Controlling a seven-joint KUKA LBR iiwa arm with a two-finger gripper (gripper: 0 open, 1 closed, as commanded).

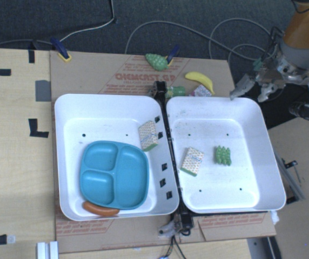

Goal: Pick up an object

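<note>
The pincer [250, 88], spread wide and holding nothing, hangs just beyond the far right corner of the right-hand shallow white bin [262, 166]: the approach step, nothing grasped. Nearest inside that bin lies the small green knobbly cluster [222, 155], long axis running near-to-far; next it must descend over this.

Right bin [262, 144] lies mostly bare around sponge [192, 161] and green grapes [222, 155].

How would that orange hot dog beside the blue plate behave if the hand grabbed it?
The orange hot dog looks round and smooth, so it may roll or slip. It lies wedged between the blue plate and the left bin wall, which likely crowds a grasp.
</note>
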